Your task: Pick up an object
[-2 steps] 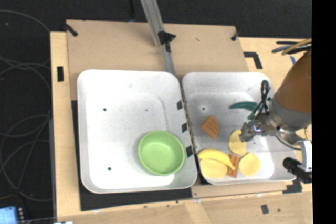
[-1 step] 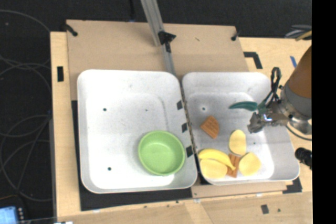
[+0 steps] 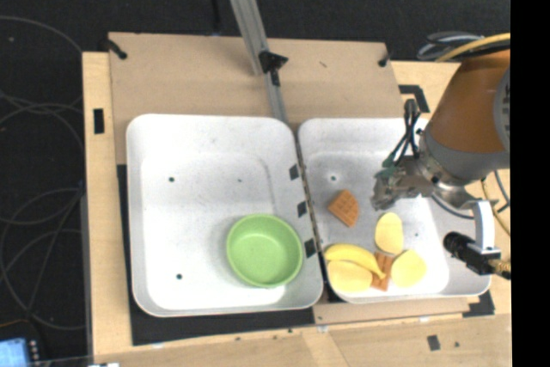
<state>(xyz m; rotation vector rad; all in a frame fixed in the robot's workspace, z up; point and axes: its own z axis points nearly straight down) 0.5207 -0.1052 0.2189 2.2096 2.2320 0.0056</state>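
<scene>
The bench (image 3: pixel 215 82) carries two shallow white bins side by side.

Nearest the camera, at the 6 o'clock edge of the right-hand white bin (image 3: pixel 352 146), lies a cluster of flat yellow pieces: a yellow banana-shaped piece (image 3: pixel 348 254) over a pale yellow rounded slab (image 3: pixel 351 275), a small orange-brown strip (image 3: pixel 382 272) just beside them, and a yellow oval piece (image 3: pixel 409 268) at 3 o'clock of the strip. A second yellow oval piece (image 3: pixel 389 231) stands at 12 o'clock of the cluster, close to it.

A round light-green plastic bowl (image 3: pixel 264 249) sits upright in the left-hand white bin (image 3: pixel 172 150), toward the bin's 5 o'clock corner.

An orange waffle-textured square piece (image 3: pixel 344 207) lies tilted near the centre of the right-hand bin, apart from the yellow pieces.

The gripper (image 3: pixel 385 189) hangs at 3 o'clock of the waffle piece, near it but not touching. Finger spacing cannot be told; no object is seen between them.

The grey arm with orange band (image 3: pixel 468 112) enters from 3 o'clock.
</scene>
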